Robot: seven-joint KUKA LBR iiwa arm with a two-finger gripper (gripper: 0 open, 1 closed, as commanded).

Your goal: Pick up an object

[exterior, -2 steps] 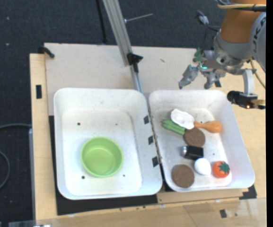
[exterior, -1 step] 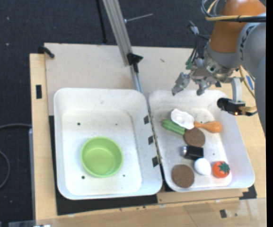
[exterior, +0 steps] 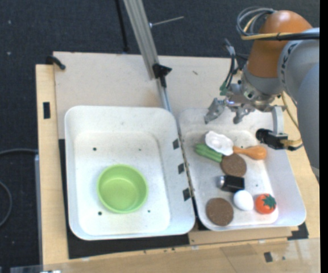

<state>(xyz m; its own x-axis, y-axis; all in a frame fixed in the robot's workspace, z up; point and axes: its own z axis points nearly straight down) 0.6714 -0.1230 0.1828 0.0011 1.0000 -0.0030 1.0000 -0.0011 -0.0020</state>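
From the camera view above the desk (exterior: 124, 78), two shallow white bins sat side by side. The left bin (exterior: 84, 129) held a green bowl (exterior: 122, 188), upright, toward its near half. The right bin (exterior: 289, 192) carried all the small things: a white crumpled piece (exterior: 219, 141) lay against a green stick-shaped object (exterior: 208, 152), with an orange drumstick-like toy (exterior: 251, 151) just to their right. Below these sat a brown disc (exterior: 233, 165), touching a black block (exterior: 231, 182) beneath it. Nearer the front edge were a second brown disc (exterior: 219, 211), a white egg (exterior: 243, 200) beside it, and a red strawberry (exterior: 265, 203) just right of the egg.

The arm (exterior: 277, 44) reached in from the right, its orange band above the wrist. The gripper (exterior: 227, 111) hung over the far end of the right bin, its jaws spread apart with nothing between them, apart from the white crumpled piece just in front.
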